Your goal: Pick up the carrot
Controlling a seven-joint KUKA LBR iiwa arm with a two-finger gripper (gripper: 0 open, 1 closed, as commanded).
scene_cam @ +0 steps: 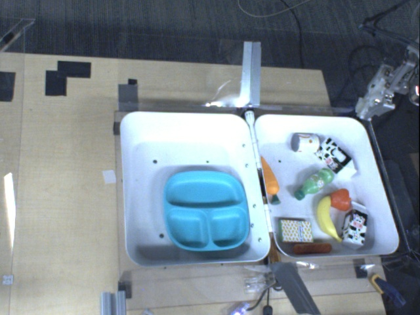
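Note:
The carrot [269, 178] is a small orange cone lying lengthwise against the left wall of the right bin [371, 151], close to the divider between the two bins. My gripper [386, 89] hangs outside the right bin, beyond its far right corner and well away from the carrot. Nothing is visibly held there.
The right bin also holds a grey can [302, 142], a cow-print carton [333, 155], a green bottle [314, 184], a banana [326, 216], an orange-red piece [340, 199], a second cow-print carton [356, 228], a cracker box [295, 230] and a brown sausage [312, 247]. A blue divided plate [207, 209] lies in the left bin [141, 149].

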